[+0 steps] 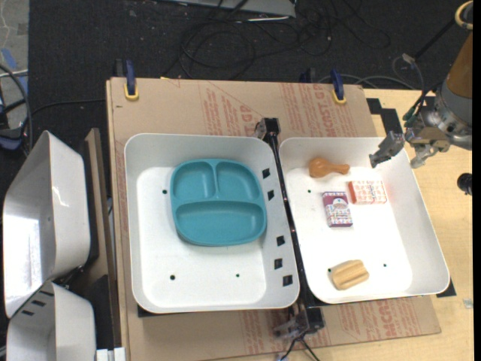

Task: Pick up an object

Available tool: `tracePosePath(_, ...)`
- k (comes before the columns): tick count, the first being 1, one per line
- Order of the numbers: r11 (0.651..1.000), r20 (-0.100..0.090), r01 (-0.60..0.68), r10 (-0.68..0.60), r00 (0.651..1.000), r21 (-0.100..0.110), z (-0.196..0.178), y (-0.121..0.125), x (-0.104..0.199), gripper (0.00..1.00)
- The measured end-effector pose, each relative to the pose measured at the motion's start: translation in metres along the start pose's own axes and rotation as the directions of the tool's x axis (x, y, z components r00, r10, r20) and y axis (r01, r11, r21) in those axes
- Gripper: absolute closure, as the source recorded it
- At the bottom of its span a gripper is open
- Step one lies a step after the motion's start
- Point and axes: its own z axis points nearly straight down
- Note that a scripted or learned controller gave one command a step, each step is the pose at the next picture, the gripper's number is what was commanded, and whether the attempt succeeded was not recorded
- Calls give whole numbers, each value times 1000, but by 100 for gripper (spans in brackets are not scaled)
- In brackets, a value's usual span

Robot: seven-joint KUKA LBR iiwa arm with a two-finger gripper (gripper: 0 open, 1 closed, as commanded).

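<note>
The right bin (421,224) holds several small objects: an orange drumstick-shaped toy (328,168) at the back, a red and white card (368,192), a purple packet (337,208), and a tan bread-like piece (349,274) near the front. My gripper (401,151) hangs over the right bin's back right rim, its two fingers spread apart with nothing between them. It stands to the right of the drumstick toy and above the card.
The left bin (150,277) holds a teal divided tray (219,202). Blue and yellow clamps (131,81) pin the cardboard base at the back. White tubs (41,224) stand off the bench at the left. Cables lie on the dark floor behind.
</note>
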Motion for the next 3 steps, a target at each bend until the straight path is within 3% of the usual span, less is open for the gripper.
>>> tracePosePath(1, 1000, 3, 3, -3, 1000, -13, -8, 2, 1, 0)
tracePosePath(3, 1000, 2, 2, -2, 1000, -9, 90, 12, -3, 0)
